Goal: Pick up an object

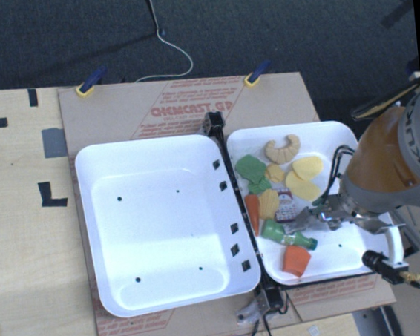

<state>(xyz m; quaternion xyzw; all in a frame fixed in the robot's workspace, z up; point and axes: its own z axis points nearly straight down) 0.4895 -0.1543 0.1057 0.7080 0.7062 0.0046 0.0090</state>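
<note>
While your gripper is hovering over the right bin beside the green bottle, its grip state is staying unreadable.

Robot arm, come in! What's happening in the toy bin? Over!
Gripper low in right bin, grip unclear. Green bottle just beside it. Orange cup and yellow pieces crowd close.
</note>
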